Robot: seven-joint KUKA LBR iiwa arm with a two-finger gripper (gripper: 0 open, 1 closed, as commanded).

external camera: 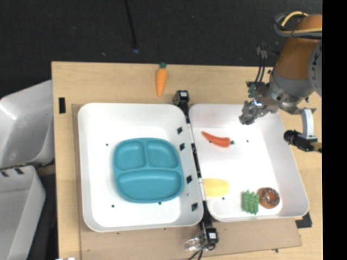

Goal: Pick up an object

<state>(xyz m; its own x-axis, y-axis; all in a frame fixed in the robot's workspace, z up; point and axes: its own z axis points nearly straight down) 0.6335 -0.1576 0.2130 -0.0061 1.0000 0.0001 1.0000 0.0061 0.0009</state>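
Over at the right bin's 12 o'clock edge hangs the gripper, and honestly I can't tell how its claw is set, it's just a dark blur from up here. Nothing's visibly in it. Closest thing is the chili, lying flat toward the bin's 11 o'clock, long axis running roughly 10 to 4, green stem end at 4. Down by 6 sit a yellow piece, a green piece and a donut, too small to make out much. Left bin has a teal plate. A carrot lies on the bench at 12, leafy end up. The arm is cut off at the right.
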